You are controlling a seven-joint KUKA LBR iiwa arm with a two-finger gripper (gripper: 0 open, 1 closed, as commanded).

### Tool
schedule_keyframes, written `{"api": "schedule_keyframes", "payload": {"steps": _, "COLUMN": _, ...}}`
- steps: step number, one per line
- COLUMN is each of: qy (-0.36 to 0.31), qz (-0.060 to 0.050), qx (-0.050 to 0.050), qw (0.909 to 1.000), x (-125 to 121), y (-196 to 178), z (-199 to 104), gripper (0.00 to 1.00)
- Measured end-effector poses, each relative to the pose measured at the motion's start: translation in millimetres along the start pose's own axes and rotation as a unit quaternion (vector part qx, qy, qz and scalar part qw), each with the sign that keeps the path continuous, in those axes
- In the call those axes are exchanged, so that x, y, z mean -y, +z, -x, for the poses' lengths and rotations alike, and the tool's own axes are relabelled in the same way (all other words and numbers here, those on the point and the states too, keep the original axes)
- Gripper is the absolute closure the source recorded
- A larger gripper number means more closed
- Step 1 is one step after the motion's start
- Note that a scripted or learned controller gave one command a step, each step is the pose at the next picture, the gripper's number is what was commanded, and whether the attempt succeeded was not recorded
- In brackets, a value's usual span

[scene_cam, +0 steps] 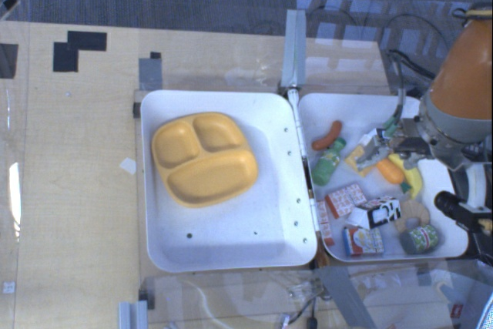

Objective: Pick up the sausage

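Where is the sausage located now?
The sausage lies in the right bin, near its upper left corner, just above the green bottle and left of the gripper.

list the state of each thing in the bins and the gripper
sausage: lying loose in the right bin, not gripped
gripper: low over the right bin, right of the sausage, nothing seen between its fingers
green bottle: lying on its side just below the sausage
yellow divided plate: flat in the left bin, compartments bare
green can: lying on its side
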State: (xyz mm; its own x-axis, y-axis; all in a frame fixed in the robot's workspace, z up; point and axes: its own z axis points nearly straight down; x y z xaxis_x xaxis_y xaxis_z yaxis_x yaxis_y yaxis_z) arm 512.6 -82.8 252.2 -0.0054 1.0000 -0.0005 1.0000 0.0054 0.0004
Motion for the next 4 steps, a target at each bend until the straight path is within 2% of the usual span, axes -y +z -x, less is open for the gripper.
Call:
{"api": "schedule_keyframes", "payload": {"steps": 1, "qy": 0.044, "qz": -0.001, "qx": 0.0, "qw": 0.999, "x": -15, "y": 39, "z": -13, "gripper": 0.0}}
{"api": "schedule_keyframes", "payload": {"steps": 2, "qy": 0.076, "qz": -0.001, "qx": -0.001, "qw": 0.9971, "x": -70, "y": 97, "z": 4, "gripper": 0.0}}
{"api": "schedule_keyframes", "payload": {"steps": 3, "qy": 0.087, "qz": 0.005, "qx": -0.001, "qw": 0.9962, "x": -119, "y": 165, "z": 8, "gripper": 0.0}}
{"api": "schedule_keyframes", "payload": {"steps": 4, "qy": 0.063, "qz": 0.001, "qx": 0.0, "qw": 0.998, "x": -101, "y": 69, "z": -21, "gripper": 0.0}}
